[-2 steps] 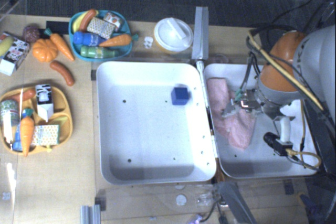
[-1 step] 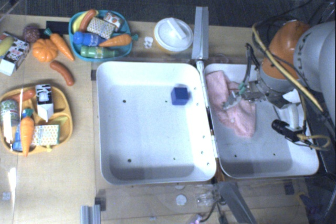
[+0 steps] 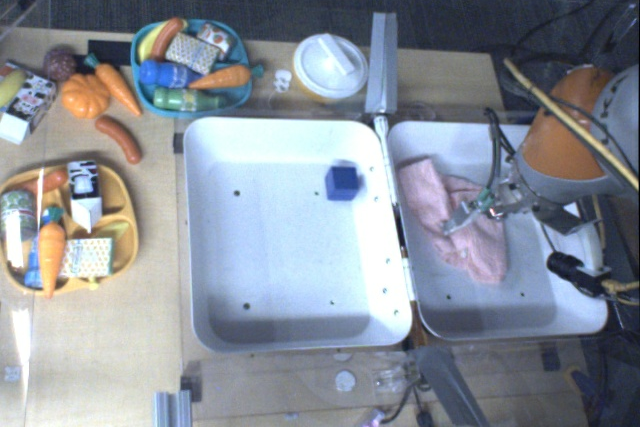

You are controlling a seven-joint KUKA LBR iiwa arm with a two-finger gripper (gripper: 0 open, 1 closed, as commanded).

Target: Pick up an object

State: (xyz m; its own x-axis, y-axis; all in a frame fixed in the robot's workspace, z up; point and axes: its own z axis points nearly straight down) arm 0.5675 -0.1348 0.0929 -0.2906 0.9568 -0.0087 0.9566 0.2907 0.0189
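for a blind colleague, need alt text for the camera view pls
A grey robot arm reaches in from the right, its gripper down on a pink cloth in the right white bin. The left white bin holds a small blue cube; toy food sits on the bench beyond.

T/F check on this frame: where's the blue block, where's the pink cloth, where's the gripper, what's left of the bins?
1. The blue block lies in the left bin. True.
2. The pink cloth lies in the left bin. False: it is in the right bin.
3. The gripper is over the pink cloth. True.
4. The blue block touches the cloth. False: they lie in separate bins.
5. Toy food sits on the bench left of the bins. True.
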